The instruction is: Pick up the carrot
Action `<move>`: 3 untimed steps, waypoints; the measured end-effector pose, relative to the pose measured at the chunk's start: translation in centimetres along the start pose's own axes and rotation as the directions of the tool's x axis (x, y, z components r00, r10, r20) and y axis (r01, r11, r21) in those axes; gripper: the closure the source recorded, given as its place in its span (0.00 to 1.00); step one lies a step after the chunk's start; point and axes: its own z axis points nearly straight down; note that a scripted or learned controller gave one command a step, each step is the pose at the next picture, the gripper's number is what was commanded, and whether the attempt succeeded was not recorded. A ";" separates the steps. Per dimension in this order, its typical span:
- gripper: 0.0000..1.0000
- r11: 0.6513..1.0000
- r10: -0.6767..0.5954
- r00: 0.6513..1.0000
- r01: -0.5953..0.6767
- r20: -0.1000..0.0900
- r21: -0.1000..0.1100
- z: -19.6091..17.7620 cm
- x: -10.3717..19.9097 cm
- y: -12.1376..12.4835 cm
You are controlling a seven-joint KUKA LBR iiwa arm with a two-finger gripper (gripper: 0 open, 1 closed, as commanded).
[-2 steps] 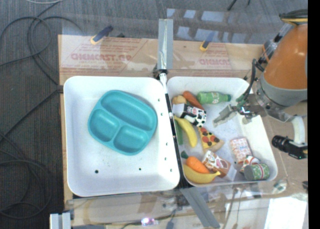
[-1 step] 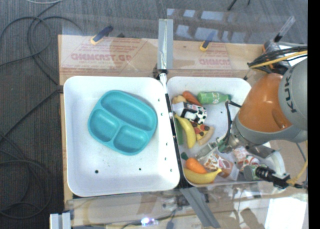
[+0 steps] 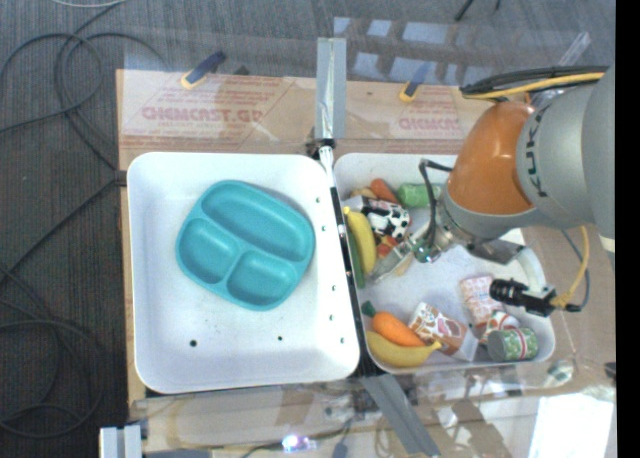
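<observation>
Carrot (image 3: pixel 391 327) lies near the right bin's (image 3: pixel 535 256) front edge, long axis slanting, tip toward the banana (image 3: pixel 400 351). Gripper (image 3: pixel 425 249) hovers mid-bin, its grip impossible to tell.

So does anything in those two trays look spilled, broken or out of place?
Nothing looks spilled or broken. The right bin is a jumble: the carrot rests against a banana near the front, among small packets. The left bin holds a teal divided plate, sitting at a slant.

Orange carrot (image 3: pixel 390 327) lies flat at right bin's front, apparently touching a banana.
</observation>
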 end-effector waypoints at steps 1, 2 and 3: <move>0.00 0.939 -0.344 0.939 0.344 0.012 -0.006 -0.2 2.7 -6.6; 0.00 0.970 -0.243 0.970 0.243 0.002 0.000 0.0 -0.5 2.0; 0.00 0.941 -0.338 0.941 0.338 -0.006 0.007 -9.2 6.4 6.0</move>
